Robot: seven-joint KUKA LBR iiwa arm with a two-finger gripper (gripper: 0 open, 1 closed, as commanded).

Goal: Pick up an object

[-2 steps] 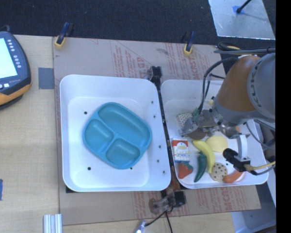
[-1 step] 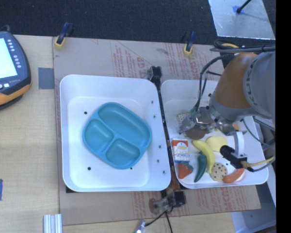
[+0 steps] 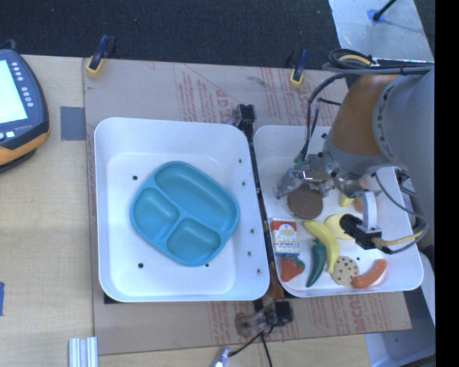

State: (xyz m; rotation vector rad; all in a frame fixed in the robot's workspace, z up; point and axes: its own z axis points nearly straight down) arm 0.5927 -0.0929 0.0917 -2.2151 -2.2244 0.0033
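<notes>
Toy food fills the right bin (image 3: 413,277), and nothing in it looks lifted yet, so the pick seems to be at its very start. A brown round piece (image 3: 304,203) lies nearest the gripper (image 3: 300,179), just below it, and may be the target, though that is only a guess. Outward from the brown piece: a small white and red carton (image 3: 284,235) below and to its left, a red piece (image 3: 291,267) under the carton, a green pepper (image 3: 317,263) beside that, a yellow banana (image 3: 323,235) to the lower right, then a cookie (image 3: 343,270) and an orange sausage (image 3: 369,274) near the bin's bottom edge.

The gripper hangs low over the upper left part of this bin, close above the brown piece. Its metal parts blur together, so I cannot tell how wide it stands or whether it touches anything; no object shows clearly inside it.

Further left of the brown piece, the left bin (image 3: 111,205) holds a blue divided plate (image 3: 185,213).
</notes>
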